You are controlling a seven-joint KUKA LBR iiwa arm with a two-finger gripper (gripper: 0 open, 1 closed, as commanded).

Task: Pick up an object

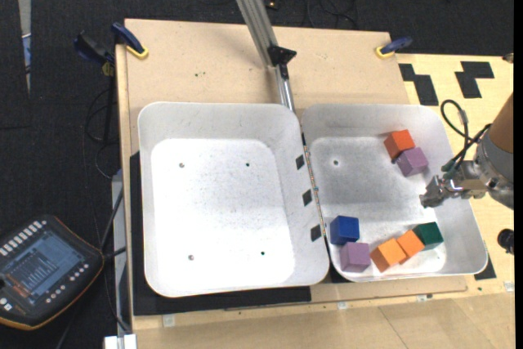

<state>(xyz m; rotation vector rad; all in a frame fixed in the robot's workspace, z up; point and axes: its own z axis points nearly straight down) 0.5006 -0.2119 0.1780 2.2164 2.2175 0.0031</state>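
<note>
- Plywood bench [212, 61] seen from above at a slant, set on a dark floor strewn with cables; blue-and-yellow clamps [129, 41] are fixed at its far corners.
- Two shallow white bins are laid side by side: left bin [163, 135], right bin [359, 123].
- A teach pendant [37, 270] is noted on the floor at lower left.
- The blocks are all found in the right bin (none gripped): orange block [399, 143] touching a purple block [413, 162] near the far right side.
- Along the near edge a cluster is recorded: blue block [345, 229], second purple block [355, 256] just in front of it, two orange blocks [395, 250] side by side, green block [428, 236] beside them.
- The gripper [431, 196] is held over the right bin's right side, between the two groups of blocks, arm entering from the right.
- Nothing is seen between its fingertips; how wide they stand cannot be told.
</note>
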